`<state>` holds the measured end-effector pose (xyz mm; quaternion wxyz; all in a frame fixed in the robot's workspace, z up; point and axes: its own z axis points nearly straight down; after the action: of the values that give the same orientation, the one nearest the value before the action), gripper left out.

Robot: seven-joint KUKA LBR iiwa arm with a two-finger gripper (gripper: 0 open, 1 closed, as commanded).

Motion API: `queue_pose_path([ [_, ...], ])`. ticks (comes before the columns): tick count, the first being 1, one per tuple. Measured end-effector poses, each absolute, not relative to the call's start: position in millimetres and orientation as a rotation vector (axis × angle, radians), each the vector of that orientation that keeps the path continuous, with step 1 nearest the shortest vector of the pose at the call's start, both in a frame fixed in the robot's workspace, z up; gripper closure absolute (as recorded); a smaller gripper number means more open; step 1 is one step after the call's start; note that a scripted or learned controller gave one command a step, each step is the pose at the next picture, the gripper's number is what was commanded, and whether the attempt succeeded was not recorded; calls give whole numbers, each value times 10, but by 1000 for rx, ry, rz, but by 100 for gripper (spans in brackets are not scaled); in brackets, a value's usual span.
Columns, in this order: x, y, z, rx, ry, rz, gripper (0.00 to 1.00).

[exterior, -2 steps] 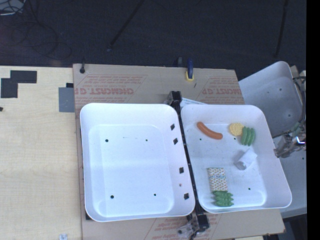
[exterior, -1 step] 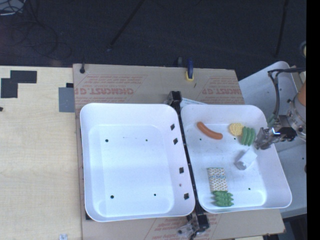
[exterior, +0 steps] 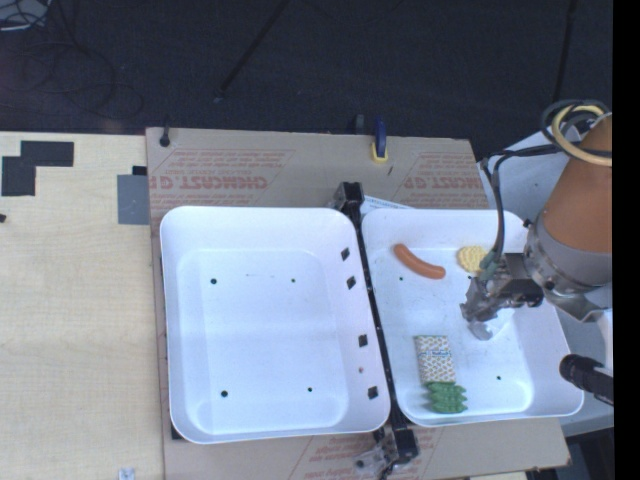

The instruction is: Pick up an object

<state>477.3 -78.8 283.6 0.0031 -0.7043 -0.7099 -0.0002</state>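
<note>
Two white bins (exterior: pixel 260 230) (side by side) on cardboard (exterior: pixel 250 168).

1. Left bin (exterior: pixel 190 268): plain white, small dark dots on its floor.
2. Right bin (exterior: pixel 520 393): same white.
3. Sausage (exterior: pixel 418 262): orange-red.
4. Round piece (exterior: pixel 471 259): yellow, textured.
5. Packet (exterior: pixel 434 357): pale with a fine checked pattern, small blue label.
6. Leafy item (exterior: pixel 445 398): green.
7. Board under the bins (exterior: pixel 250 168): brown cardboard, red print.
8. Tabletop (exterior: pixel 70 328): light wood, black and grey patches.
9. Arm (exterior: pixel 585 208): orange band over grey.
10. Claw (exterior: pixel 485 303): dark grey metal.
</note>
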Motion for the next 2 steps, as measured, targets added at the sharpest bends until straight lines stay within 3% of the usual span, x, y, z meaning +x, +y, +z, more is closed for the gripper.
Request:
queue_pose_path([
  [2, 4773, -841, 3017, -2213, -2216, 9, 100],
])
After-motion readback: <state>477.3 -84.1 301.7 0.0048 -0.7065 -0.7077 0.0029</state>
